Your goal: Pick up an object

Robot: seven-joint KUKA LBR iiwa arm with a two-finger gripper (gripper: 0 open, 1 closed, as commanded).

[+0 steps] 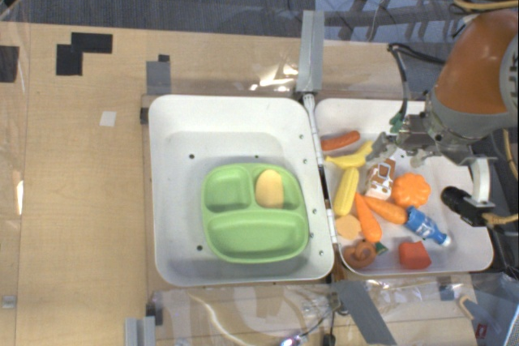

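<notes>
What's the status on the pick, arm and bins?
Gripper low over right bin, above the toy pile, near banana; no toy seen in its grip. Yellow item sits in green tray, left bin. Pile is tightly crowded.

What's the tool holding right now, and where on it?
Cannot tell. The tool hangs over the right bin, above the pumpkin and carton; no toy shows in its grip.

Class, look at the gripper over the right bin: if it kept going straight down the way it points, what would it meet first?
Probably the small brown-and-white carton, right beneath the gripper, with the orange pumpkin beside it. Depth is hard to judge from above.
</notes>
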